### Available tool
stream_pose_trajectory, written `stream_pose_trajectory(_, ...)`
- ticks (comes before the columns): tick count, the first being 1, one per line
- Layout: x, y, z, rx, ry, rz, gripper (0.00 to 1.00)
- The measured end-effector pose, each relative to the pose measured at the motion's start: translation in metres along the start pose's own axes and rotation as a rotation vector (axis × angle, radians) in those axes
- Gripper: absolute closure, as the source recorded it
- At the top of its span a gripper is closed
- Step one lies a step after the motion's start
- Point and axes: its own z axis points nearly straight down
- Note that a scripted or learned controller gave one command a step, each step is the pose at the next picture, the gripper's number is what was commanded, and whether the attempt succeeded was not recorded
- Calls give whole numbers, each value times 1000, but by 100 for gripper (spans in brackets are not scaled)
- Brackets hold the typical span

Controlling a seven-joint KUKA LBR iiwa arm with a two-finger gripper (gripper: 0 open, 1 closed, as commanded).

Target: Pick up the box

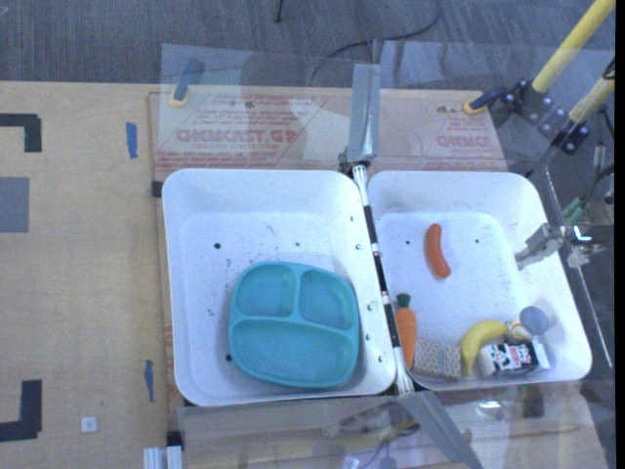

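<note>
**Box still in the bin, no grasp begun**

The small white carton box with dark print [512, 359] lies on its side in the right shallow white bin [555, 225], at that bin's near right corner, touching the yellow banana [482, 341] and just below a small grey-blue round lid [533, 319]; nothing grips it; the claw [549, 242] hangs by the bin's right wall, well apart from the box, and whether it is apart or together I cannot tell; reach, closing and lift all seem left to do.
</note>
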Motion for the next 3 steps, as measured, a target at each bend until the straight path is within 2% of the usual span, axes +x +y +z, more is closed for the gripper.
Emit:
stream_pose_trajectory(1, 63, 36, 175, -4, -1, 29, 0)
stream_pose_trajectory(2, 59, 37, 163, -8, -3, 38, 100)
stream_pose_trajectory(3, 37, 25, 122, -4, -2, -194, 100)
